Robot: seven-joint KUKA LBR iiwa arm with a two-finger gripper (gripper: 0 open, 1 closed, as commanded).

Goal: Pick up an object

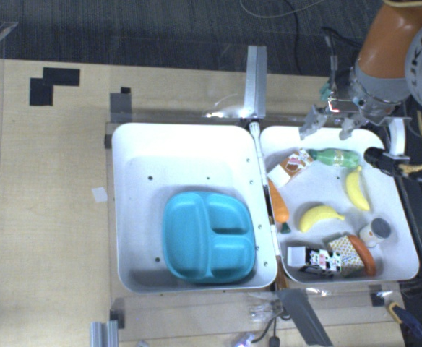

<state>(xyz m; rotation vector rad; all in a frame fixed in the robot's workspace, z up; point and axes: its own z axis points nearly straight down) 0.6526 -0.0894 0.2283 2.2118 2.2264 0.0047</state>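
Bottle (334, 157), green and clear, lies on its side near the back wall of the right bin (411, 255), the likeliest pick since it sits closest under the claw (329, 124). Claw hangs above the bin's back rim, fingers spread apart, nothing between them.

Handling estimate: light, probably thin plastic, smooth and round, so it may roll or squirt out sideways under a pinch. Best hold looks like across the body at mid-length, fingers straddling the short axis.

Neighbours: a small printed packet (295, 163) just beside the bottle's left end; one banana (356, 189) just below its right end, a second banana (319, 217) nearer the bin's middle. Bananas judged soft, curved, easy to bruise. Carrot (278, 204) lies along the left wall. Dark boxed items (319, 259) crowd the front edge.

Left bin (131, 194) carries a blue divided tray (209, 235), broad and flat, poor for a two-finger pinch.

Risk: a fingertip landing on the packet or the banana instead.
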